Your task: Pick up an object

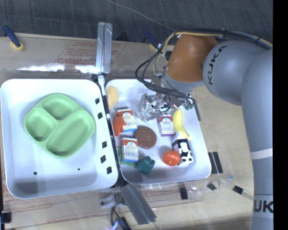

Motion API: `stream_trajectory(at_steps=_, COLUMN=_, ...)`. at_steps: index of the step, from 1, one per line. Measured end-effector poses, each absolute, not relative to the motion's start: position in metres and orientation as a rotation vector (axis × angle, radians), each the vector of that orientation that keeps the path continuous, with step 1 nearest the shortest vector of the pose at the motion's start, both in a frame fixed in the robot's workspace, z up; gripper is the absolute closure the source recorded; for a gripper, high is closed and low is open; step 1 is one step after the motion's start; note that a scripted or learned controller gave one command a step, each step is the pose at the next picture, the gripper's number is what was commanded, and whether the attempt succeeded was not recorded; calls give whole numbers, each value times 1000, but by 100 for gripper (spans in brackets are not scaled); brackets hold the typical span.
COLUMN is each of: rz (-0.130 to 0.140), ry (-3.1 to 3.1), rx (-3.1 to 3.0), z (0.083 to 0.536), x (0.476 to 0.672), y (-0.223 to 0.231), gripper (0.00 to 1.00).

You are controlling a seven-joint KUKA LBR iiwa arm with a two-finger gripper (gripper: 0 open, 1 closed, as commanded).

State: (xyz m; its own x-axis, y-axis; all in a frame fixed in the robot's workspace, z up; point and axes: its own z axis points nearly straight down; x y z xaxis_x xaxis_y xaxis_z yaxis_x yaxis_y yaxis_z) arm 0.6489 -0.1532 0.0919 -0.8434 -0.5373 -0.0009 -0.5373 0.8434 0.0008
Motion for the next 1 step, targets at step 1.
stream_trajectory(at_steps=1, rz=2, ry=3058, rx=-716, z=93, x=658, y=-88, gripper=100)
